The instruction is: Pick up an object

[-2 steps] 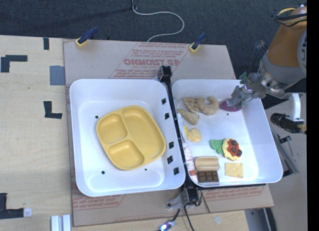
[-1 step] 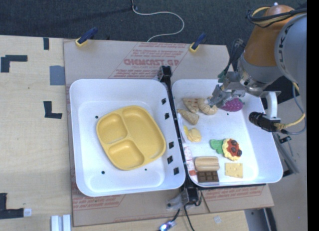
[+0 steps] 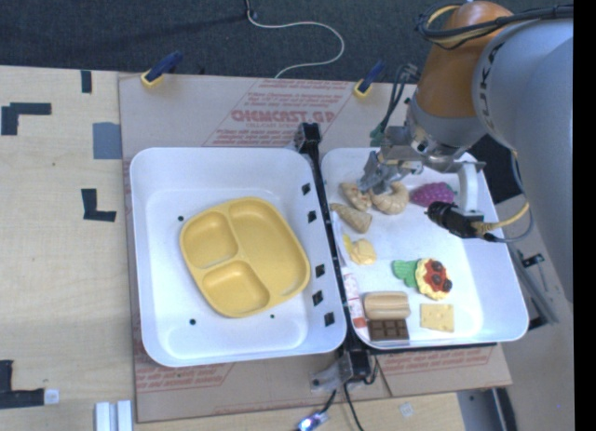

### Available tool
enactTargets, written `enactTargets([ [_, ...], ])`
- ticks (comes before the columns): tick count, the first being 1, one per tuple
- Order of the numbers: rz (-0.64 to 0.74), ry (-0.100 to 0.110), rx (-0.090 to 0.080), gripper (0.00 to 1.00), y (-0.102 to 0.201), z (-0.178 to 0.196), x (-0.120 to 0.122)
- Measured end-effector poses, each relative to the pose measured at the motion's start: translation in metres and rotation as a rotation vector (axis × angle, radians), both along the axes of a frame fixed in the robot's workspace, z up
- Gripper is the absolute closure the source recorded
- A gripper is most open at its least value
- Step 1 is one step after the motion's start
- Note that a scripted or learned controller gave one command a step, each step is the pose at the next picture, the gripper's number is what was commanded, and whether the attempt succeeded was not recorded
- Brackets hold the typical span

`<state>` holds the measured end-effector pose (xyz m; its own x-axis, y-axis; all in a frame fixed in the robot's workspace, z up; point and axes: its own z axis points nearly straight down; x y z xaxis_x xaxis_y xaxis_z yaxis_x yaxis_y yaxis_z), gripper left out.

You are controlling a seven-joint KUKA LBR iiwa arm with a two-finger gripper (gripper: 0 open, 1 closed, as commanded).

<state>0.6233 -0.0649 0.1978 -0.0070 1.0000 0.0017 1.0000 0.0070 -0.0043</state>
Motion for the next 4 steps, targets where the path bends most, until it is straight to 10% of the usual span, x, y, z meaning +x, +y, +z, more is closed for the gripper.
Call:
enactTargets([
  [2,0.000,-0.003,0.000,1.00,0.100,0.027,0.020],
  [4,-0.006,0.000,-0.003,1.00,0.109,0.034,0.027],
])
